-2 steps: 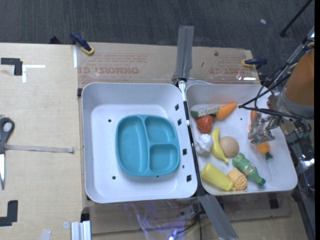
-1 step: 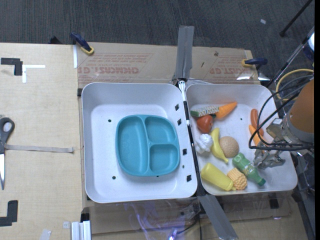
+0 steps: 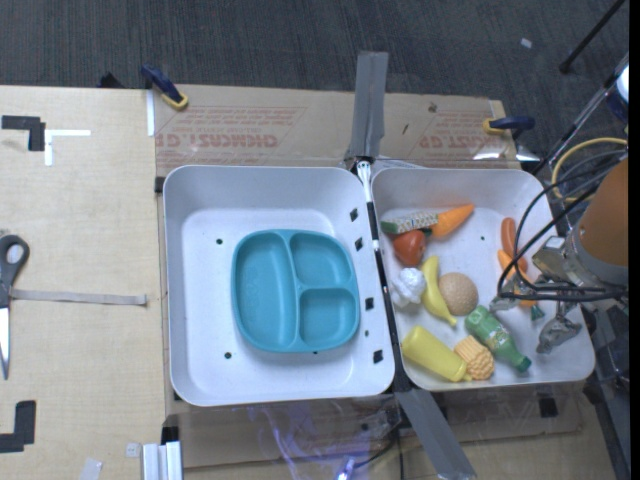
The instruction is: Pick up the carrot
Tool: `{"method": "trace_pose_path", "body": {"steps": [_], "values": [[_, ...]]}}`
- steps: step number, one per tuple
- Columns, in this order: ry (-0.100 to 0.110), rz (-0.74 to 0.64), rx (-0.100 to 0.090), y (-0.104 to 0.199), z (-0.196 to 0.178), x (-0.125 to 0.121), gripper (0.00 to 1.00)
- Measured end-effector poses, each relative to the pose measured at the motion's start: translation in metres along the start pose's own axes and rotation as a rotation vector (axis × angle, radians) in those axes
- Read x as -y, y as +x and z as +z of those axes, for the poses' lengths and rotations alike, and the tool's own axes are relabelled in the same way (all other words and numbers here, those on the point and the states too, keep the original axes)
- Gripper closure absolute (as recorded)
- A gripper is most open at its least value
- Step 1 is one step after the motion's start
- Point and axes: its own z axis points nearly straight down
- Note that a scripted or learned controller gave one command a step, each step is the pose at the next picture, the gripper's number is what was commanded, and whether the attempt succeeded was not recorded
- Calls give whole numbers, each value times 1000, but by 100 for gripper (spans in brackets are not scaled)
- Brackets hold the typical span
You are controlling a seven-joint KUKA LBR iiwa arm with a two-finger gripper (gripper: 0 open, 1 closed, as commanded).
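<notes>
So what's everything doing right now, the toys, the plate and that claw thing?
carrot: lying in the right bin, untouched
claw: low at the right bin's right edge, apart from the carrot
blue plate: flat in the left bin, nothing on it
banana: lying beside a tan ball
green bottle: on its side
corn: lying beside a yellow bottle
scissors: lying on the bench at far left

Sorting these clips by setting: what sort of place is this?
Likely a robotics lab bench: two shallow white plastic bins taped to cardboard, plastic toy food such as an orange carrot, and a cabled metal claw at the right.
</notes>
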Motion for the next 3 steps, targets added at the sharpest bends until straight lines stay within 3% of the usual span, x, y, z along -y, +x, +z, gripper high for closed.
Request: {"method": "trace_pose_path", "body": {"steps": [1,2,3], "values": [[0,490,0,-25,1,-21,0],[10,486,11,-29,-10,-19,100],[10,486,11,-29,-10,-19,0]]}}
